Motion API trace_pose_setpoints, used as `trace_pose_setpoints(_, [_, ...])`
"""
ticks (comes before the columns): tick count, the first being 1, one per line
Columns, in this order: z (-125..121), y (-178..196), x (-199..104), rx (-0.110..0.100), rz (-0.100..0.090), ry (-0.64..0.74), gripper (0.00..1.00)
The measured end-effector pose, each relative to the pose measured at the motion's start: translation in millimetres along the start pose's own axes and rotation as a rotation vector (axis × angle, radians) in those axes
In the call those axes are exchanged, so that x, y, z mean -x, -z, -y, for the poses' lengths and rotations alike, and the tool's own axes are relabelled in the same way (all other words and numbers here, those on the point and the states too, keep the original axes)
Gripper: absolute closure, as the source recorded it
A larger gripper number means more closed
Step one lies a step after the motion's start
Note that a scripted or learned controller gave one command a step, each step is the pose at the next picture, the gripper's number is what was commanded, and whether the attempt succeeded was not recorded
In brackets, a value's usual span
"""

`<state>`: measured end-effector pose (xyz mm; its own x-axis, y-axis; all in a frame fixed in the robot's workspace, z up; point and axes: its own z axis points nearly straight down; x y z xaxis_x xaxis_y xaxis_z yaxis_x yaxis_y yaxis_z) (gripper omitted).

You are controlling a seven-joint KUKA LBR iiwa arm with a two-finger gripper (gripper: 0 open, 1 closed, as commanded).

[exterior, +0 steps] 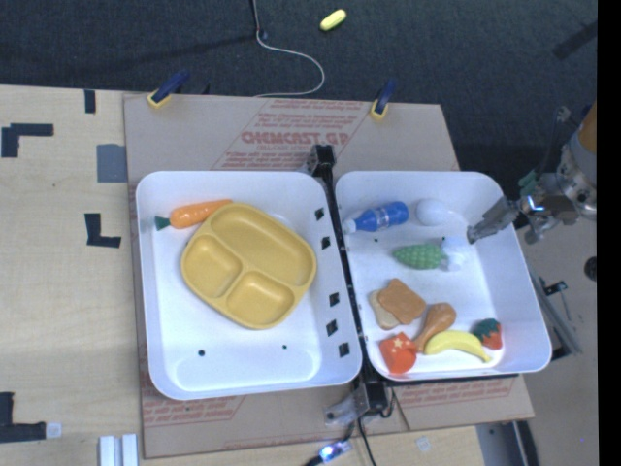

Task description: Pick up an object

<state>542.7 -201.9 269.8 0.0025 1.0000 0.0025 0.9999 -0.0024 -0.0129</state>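
Since banana (458, 343), drumstick (435, 320) and bread (398, 302) crowd the front of the right bin (511, 294), the green toy (419, 256) at mid-bin looks the easier pick. The gripper (488, 226) hangs at the right wall; I cannot tell whether it is open or closed. Bare floor lies between them, and the bottle (380, 217) sits farther back.

Yellow capsule (333, 20) on dark floor (466, 37)
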Motion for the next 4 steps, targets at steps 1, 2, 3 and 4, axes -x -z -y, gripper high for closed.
trace_pose_setpoints(1, [-2,7,0,0.012,0.003,0.003,0.0])
trace_pose_setpoints(2, [-1,-39,6,0.007,0.002,0.003,0.0])
trace_pose_setpoints(3, [-8,-95,12,0.007,0.003,0.004,0.0])
trace_pose_setpoints(4, [-16,-143,12,0.007,0.003,0.004,0.0])
